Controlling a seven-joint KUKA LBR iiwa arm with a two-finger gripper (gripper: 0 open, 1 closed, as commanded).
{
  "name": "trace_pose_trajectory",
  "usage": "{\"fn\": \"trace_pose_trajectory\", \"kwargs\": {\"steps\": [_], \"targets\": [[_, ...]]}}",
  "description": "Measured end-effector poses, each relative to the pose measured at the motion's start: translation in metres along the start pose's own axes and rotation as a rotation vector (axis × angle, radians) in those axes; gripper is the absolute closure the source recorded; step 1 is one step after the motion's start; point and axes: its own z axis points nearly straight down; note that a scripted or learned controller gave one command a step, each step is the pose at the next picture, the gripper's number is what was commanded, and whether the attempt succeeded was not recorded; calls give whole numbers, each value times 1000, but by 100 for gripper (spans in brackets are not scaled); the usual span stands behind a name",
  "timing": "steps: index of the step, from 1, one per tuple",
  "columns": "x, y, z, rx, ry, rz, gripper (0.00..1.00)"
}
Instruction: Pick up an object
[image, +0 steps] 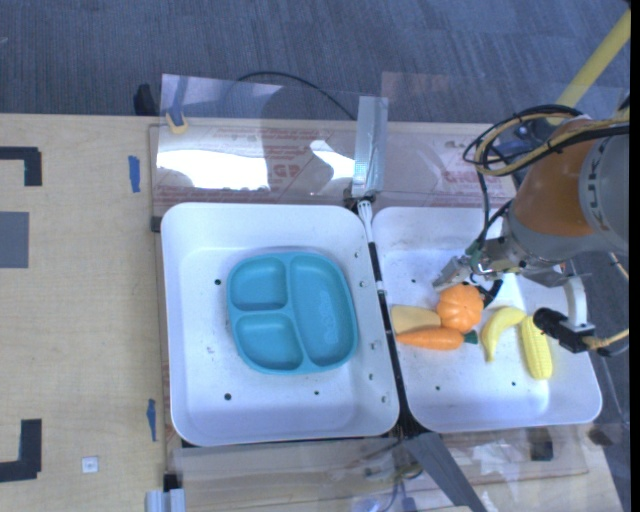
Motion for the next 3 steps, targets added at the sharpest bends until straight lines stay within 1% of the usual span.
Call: {"fn": "trace_pose_trajectory", "kwargs": {"steps": [1,2,3], "targets": [[32,-52,-3,-7,-2,-99,0],[-29,11,-56,42,25,-240,0],[-13,-9,9,39,26,-355,0]]}}
